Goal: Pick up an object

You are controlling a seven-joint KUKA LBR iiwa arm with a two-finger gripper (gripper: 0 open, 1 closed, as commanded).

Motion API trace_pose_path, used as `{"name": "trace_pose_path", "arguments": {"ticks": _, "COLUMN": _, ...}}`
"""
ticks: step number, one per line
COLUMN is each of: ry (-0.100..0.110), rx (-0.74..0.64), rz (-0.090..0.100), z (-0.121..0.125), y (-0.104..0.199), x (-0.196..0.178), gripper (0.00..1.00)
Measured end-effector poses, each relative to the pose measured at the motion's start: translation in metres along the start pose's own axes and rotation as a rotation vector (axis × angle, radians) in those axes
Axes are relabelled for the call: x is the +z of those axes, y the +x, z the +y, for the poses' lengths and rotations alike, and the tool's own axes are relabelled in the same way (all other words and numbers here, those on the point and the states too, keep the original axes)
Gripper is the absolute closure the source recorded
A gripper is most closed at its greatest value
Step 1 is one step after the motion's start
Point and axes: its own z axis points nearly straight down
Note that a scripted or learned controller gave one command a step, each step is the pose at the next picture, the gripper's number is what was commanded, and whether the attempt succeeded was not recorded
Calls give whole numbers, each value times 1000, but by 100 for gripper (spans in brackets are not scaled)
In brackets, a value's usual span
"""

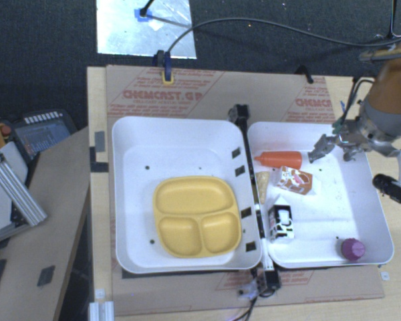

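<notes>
A: Left bin (130, 179) — one yellow divided tray (196, 216) is listed. Right bin (361, 199) — orange carrot (279, 158), snack packet (294, 180), black-and-white carton (281, 222), purple ball (352, 249).

B: Gripper (323, 147) is hung just beside the carrot; whether open or closed cannot be told. Risk noted — the carrot may be nudged toward the divider, the packet caught instead.

Yellow tray (196, 215) seen in white bin (130, 179); orange bottle (279, 158), purple cap (352, 249), black-white carton (281, 223) noted.

Probably a robotics lab — white bins (187, 129), cables (267, 27), bench (53, 199)
</notes>
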Motion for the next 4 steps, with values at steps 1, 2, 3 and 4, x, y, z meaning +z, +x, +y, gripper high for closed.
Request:
{"name": "trace_pose_path", "arguments": {"ticks": 1, "ry": 2, "rx": 1, "rz": 0, "z": 3, "y": -2, "x": 42, "gripper": 0}}
{"name": "trace_pose_path", "arguments": {"ticks": 2, "ry": -9, "rx": 2, "rz": 2, "z": 0, "y": 3, "x": 82, "gripper": 0}}
{"name": "trace_pose_path", "arguments": {"ticks": 3, "ry": -16, "rx": 1, "rz": -2, "z": 3, "y": 2, "x": 81, "gripper": 0}}
{"name": "trace_pose_path", "arguments": {"ticks": 4, "ry": -26, "rx": -1, "rz": -1, "z": 7, "y": 3, "x": 68, "gripper": 100}}
